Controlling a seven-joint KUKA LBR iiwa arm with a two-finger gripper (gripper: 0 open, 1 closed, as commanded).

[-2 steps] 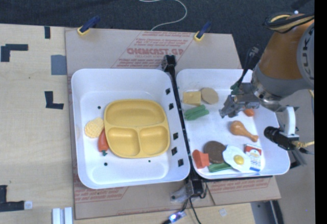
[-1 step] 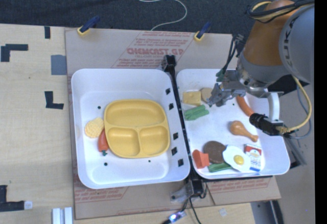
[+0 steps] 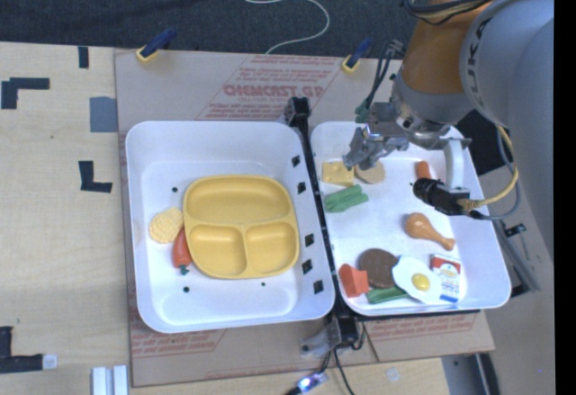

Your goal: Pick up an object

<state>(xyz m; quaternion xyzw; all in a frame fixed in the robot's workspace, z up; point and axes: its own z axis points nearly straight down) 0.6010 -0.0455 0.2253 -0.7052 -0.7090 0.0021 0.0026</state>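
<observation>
a: the yellow wedge (image 3: 337, 173), a cheese-like toy, looks like the thing aimed at; it lies at the far left of the right bin (image 3: 486, 245), against the divider between the bins.
b: and the pincer (image 3: 367, 150)?
a: it hangs just over the wedge and a tan piece (image 3: 371, 174) beside it, reaching in from the right. i cannot tell whether it is open or closed; nothing is visibly held.
b: why so low there?
a: my guess is the arm is lined up for a grab in that corner, where two pieces sit touching, so either could be caught.
b: what else is in that bin?
a: a green bean (image 3: 346, 199) just near of the wedge, a drumstick (image 3: 427, 228) mid-bin, then a brown patty (image 3: 378, 265), a fried egg (image 3: 415, 279) and a small carton (image 3: 446, 276) along the near edge.
b: and the left bin (image 3: 153, 195)?
a: a yellow divided tray (image 3: 240, 225) fills its middle, with a corn piece (image 3: 166, 225) and a carrot (image 3: 181, 251) wedged at its left.
b: risks?
a: the wedge is close to the wall, so one side of the pincer may have little room.
</observation>
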